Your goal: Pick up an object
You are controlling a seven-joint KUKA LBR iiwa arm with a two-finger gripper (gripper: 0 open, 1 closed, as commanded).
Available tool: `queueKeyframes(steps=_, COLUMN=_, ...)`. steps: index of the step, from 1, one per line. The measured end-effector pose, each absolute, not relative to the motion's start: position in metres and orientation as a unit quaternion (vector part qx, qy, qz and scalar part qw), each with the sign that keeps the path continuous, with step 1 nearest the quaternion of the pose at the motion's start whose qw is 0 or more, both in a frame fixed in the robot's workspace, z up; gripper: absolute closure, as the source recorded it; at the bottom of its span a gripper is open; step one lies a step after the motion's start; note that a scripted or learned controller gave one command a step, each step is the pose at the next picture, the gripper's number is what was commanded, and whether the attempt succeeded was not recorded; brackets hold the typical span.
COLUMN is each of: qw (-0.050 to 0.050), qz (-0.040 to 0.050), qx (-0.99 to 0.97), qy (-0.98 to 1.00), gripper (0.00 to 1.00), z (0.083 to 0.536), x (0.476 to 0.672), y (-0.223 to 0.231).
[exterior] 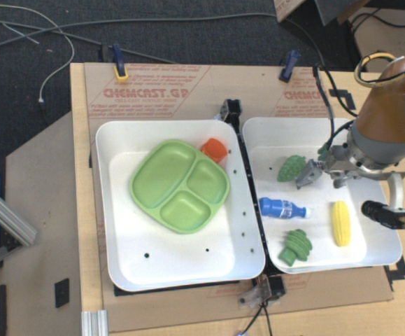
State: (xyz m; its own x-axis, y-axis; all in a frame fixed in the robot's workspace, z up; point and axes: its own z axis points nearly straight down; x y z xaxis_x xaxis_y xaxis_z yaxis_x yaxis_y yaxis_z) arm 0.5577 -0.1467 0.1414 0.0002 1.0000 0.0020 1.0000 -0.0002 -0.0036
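Note:
In the right bin (370, 257) lie a green leafy toy (291, 168), a blue bottle (282, 208) with a white label, a yellow corn cob (340, 222) and a second green toy (296, 247) near the front wall. My gripper (322, 178) hangs over the back of this bin, just right of the leafy toy and above the bottle. Its fingers stand apart, open, and nothing is between them. The left bin (118, 243) holds a green divided plate (180, 185) with a small orange object (215, 149) at its back right edge.
The grey and orange arm (387, 121) covers the right bin's back right corner. A black part (382, 214) juts out beside the corn. Blue clamps (120, 67) (289, 66) hold the cardboard sheet at the back. Bare white floor lies left of and in front of the plate.

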Motion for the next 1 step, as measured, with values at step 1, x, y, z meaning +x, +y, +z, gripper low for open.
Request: queueKeyframes(steps=1, qw=0.004, qz=0.0014, qx=-0.707, qy=-0.707, gripper=0.00, z=0.0884, x=0.5566, y=-0.1457)
